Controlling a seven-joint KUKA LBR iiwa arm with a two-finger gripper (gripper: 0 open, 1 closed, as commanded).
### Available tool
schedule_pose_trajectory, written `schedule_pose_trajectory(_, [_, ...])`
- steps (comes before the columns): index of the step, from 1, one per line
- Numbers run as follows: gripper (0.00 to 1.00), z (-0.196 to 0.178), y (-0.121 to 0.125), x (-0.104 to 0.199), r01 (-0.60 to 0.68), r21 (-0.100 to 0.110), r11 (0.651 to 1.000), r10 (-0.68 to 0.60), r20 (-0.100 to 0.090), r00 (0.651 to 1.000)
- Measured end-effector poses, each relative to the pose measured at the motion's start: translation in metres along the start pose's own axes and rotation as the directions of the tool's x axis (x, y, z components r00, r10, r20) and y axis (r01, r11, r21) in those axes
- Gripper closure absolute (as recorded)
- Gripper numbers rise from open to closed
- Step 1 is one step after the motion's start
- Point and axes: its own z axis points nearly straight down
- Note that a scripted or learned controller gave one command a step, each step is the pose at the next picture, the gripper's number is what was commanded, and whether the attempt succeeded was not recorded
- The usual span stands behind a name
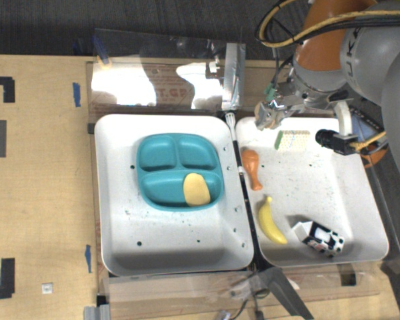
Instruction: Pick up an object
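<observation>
My gripper (269, 114) hangs over the far left corner of the right bin (360, 199), with the grey arm and its orange band reaching in from the upper right. Just right of it lies a small pale card with a green edge (291, 139). An orange carrot-like piece (253, 167) lies below the gripper by the bin's left wall. A yellow banana (271, 223) sits nearer the front. A black-and-white toy (320, 238) rests at the front right. I see nothing between the fingers.
The left bin (113, 212) holds a teal divided plate (161, 159) with a yellow oval piece (197, 189) in its front right section. A metal post (233, 75) and a clear sheet stand behind the bins. Cables loop above the wrist.
</observation>
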Motion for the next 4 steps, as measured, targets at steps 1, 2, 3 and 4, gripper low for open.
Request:
schedule_pose_trajectory(1, [1.0, -0.014, -0.002, 0.003, 0.07, 0.0, 0.998, -0.07, 0.001, 0.998])
schedule_pose_trajectory(2, [1.0, -0.041, 0.006, 0.029, 0.179, -0.002, 0.984, -0.179, 0.0, 0.984])
schedule_pose_trajectory(3, [1.0, 0.003, -0.026, 0.086, 0.269, 0.006, 0.963, -0.269, -0.005, 0.963])
schedule_pose_trajectory(4, [1.0, -0.049, 0.012, 0.072, 0.096, -0.002, 0.995, -0.096, 0.0, 0.995])
